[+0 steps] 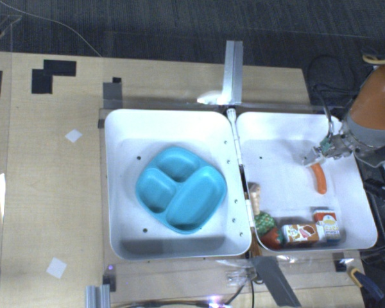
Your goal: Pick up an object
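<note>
Claw hovers just above orange carrot in right bin

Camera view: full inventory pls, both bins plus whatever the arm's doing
Left bin: 1, white, left half of the bench.
Divided tray: 1, light blue, three compartments, middle of the left bin.
Right bin: 1, white, beside the left bin.
Carrot-like piece: 1, orange, right bin, upper right, just below the gripper.
Bottle: 1, red and white label, lying on its side along the right bin's near edge.
Green leafy item: 1, green, right bin's near-left corner.
Small tan item: 1, tan, against the right bin's left wall; too small to identify.
Arm: 1, grey with orange band, reaching in from the right.
Gripper: 1, low over the right bin, above the orange piece.
</note>
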`<state>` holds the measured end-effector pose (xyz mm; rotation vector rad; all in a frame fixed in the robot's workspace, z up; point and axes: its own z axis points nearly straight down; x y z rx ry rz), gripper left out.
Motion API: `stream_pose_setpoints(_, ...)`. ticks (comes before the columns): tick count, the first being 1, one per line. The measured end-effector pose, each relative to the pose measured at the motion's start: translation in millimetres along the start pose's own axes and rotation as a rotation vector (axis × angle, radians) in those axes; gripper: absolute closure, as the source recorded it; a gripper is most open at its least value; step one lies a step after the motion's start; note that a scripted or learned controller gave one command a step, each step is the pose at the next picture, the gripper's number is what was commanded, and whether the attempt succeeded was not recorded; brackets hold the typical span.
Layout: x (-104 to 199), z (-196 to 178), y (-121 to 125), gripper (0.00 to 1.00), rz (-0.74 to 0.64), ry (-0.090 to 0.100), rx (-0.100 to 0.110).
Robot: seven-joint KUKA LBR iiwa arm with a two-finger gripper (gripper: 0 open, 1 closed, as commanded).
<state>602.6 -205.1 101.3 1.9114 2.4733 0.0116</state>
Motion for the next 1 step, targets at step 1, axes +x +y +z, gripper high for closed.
stream_pose_setpoints(1, 45.2, -83.6, -13.1, 1.0, 0.322, 0.004, 0.011)
